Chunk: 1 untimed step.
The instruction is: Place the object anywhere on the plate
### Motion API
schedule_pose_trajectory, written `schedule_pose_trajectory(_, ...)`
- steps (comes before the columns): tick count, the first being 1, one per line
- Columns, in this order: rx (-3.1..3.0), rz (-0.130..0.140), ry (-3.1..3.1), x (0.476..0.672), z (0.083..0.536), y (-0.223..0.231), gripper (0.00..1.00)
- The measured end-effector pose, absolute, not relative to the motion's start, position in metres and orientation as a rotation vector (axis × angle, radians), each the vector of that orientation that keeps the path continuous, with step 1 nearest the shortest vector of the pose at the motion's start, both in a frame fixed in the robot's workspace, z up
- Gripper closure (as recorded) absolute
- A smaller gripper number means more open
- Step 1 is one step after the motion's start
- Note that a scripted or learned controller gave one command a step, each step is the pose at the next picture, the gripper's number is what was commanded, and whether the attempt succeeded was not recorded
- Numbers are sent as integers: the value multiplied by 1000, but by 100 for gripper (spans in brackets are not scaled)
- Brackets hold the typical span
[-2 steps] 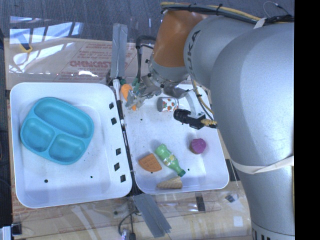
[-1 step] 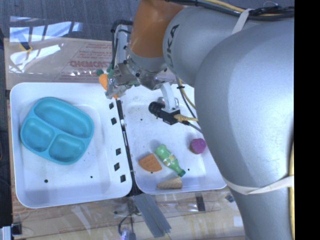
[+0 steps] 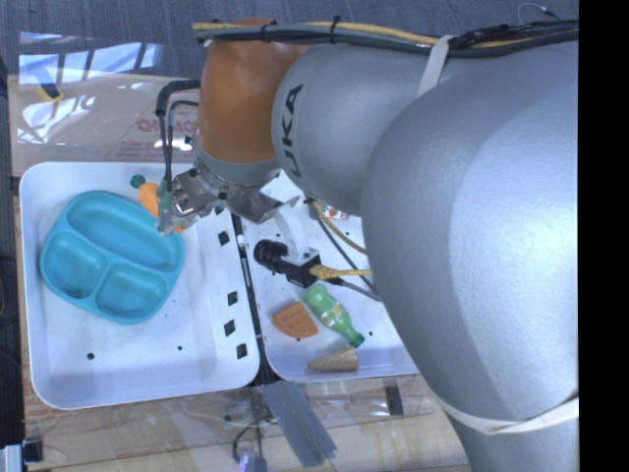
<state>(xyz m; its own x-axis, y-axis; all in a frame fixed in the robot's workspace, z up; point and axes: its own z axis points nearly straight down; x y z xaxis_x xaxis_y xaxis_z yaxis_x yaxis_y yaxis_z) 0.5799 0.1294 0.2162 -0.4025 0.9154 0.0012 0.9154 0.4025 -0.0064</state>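
Arm (image 3: 472, 214): grey, bulks across the right half of the view, closest to the lens; reaches in from the right.
Arm lettering (image 3: 292, 134): dark capitals "UKA" readable on the grey casing; any letter before them is out of sight round the curve.
Orange band (image 3: 236, 91): sits above the wrist, over the far edge of the two bins.
Tool (image 3: 175, 214): low over the left bin (image 3: 128, 372), at the far right rim of the blue plate (image 3: 74, 254). State: cannot tell from this angle.
Blue plate: three compartments, lies in the left bin, towards its left side.
Orange carrot-shaped object (image 3: 147, 199): green top, in the left bin just beyond the plate's far right rim, just beside the tool; contact with either cannot be told.
Right bin (image 3: 290, 357): holds a green bottle (image 3: 332, 313) lying on its side, a flat orange piece (image 3: 294, 321) just left of it, and a tan wedge (image 3: 334, 362) nearer the front.
Panel (image 3: 138, 136): behind the left bin, faint reddish print, not legible.
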Motion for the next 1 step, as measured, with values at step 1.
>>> schedule_pose_trajectory(1, -1715, 7, -2627, 580, 216, 129, 0)
